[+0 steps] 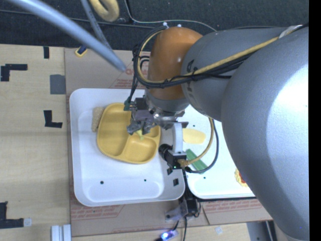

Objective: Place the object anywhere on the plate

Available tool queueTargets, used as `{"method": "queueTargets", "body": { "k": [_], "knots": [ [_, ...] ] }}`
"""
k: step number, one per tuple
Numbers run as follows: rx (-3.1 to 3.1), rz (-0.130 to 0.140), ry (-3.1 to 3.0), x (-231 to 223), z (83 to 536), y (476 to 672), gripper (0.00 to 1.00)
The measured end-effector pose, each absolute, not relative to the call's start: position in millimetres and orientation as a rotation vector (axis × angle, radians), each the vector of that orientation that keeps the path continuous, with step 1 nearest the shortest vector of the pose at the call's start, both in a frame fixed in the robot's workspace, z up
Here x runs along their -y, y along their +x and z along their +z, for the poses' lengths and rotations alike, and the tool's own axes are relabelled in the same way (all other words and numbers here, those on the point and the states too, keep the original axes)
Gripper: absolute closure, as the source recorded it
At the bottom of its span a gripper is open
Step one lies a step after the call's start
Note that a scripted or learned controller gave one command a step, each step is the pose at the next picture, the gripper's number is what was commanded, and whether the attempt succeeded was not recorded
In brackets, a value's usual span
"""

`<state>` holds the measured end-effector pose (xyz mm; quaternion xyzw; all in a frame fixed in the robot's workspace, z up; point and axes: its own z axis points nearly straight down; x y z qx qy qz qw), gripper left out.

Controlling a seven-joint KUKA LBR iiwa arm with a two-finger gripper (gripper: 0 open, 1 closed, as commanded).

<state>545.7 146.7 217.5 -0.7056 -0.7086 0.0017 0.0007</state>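
A yellow divided plate (118, 137) lies in the left white bin (120, 185), tilted up a little on its far-left side. My gripper (139, 125) hangs over the plate's right part, close to its surface, and the grey wrist with the orange band (168, 59) hides much of it from above. I cannot make out any object at the gripper. In the right bin (215, 187), a pale yellow piece (194, 135) and a green piece (196, 160) lie just right of the gripper mount.
A tan, sponge-like thing (96, 118) peeks out from under the plate's left edge. A small red and yellow item (238, 176) lies in the right bin beside the arm. The big grey arm body covers the right side. Cables hang by the divider between the bins.
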Motion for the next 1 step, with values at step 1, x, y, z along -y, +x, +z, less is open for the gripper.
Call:
{"method": "queueTargets", "body": {
  "k": [1],
  "knots": [
    [2.223,0.005,-2.217,-145.3,218.2,545.6,0.0]
  ]
}}
